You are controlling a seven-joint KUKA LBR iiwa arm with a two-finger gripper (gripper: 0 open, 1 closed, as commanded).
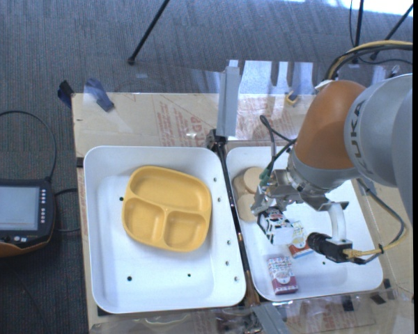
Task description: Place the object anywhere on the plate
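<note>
In the camera view, my tool (273,211) hangs low over the right-hand shallow white plastic bin (366,273), among several small things. Just beneath it sits a small white carton with dark markings (279,225), the likeliest object, though my wrist covers its top and I cannot tell whether the tool is open or closed, or grips anything. The yellow three-compartment plastic plate (168,207) lies well to the tool's left, in the left-hand white bin (104,284), across the divider between the bins. Behind the tool lie two tan round discs (249,181), partly hidden; nearer the camera lies a pink-and-red packet (282,275).
</note>
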